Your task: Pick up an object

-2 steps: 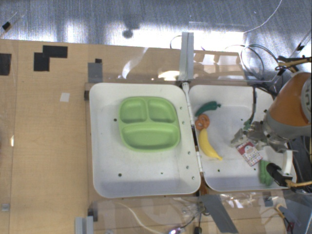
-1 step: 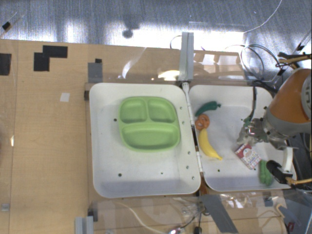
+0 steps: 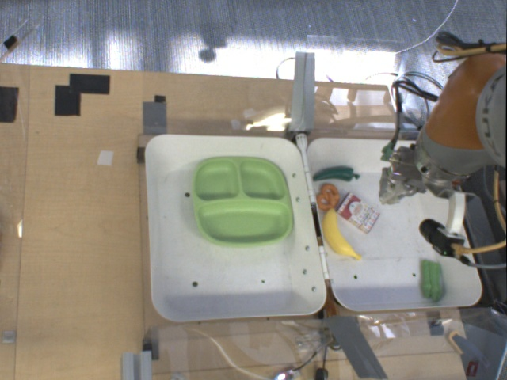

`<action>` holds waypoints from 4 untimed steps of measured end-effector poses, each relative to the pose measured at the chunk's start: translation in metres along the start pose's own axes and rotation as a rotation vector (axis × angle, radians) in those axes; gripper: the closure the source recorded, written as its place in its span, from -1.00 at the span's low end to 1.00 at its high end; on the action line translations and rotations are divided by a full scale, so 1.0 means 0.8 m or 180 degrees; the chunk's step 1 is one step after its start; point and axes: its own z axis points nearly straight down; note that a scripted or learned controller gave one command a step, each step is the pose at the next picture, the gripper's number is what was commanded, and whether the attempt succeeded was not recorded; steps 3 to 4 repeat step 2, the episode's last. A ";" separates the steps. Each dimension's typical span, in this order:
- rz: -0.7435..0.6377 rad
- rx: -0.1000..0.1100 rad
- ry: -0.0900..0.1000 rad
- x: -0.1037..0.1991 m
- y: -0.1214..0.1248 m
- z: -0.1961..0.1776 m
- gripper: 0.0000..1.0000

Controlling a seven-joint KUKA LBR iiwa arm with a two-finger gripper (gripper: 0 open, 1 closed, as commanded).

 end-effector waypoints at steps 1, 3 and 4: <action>-0.0029 -0.0011 -0.0001 0.002 0.002 -0.014 1.00; -0.0030 -0.0010 -0.0001 0.002 0.002 -0.013 -1.00; -0.0030 -0.0010 -0.0001 0.002 0.002 -0.013 -1.00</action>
